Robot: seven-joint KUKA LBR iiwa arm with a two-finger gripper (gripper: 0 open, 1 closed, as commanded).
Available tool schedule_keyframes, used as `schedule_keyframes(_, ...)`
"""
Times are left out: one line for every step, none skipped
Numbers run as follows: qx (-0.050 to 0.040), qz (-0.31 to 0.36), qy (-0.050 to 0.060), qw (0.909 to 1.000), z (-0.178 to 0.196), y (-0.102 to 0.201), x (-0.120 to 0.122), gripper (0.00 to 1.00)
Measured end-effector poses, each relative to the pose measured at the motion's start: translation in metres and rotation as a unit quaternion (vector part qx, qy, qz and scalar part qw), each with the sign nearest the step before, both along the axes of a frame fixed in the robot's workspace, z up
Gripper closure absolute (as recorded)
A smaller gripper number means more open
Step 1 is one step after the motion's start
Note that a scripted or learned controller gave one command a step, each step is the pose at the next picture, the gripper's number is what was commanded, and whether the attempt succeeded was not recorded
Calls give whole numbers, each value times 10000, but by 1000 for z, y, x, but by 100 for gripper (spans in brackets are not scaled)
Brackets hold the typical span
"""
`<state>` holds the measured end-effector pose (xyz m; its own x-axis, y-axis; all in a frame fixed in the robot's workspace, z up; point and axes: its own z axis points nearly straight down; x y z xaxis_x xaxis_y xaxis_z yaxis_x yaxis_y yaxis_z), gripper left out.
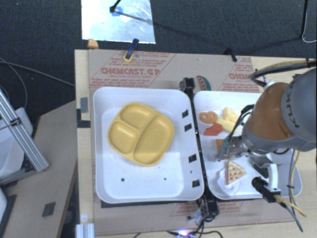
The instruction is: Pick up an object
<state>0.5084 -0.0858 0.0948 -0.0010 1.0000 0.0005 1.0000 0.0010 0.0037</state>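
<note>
Overhead, 2 white bins on bench | left bin [104, 182]: yellow divided plate [141, 133] near its centre | right bin [210, 99]: pretzel [208, 116], red piece [213, 129], pale yellow pieces [229, 117], pizza slice [234, 172] | pincer [229, 151] just above pizza slice; spread or pressed together: cannot tell.
</note>
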Motion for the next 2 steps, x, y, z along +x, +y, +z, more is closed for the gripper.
schedule_keyframes(7,66,-77,9999,97,83,105,100)
schedule_keyframes(7,37,-7,10000,166,126,76,100)
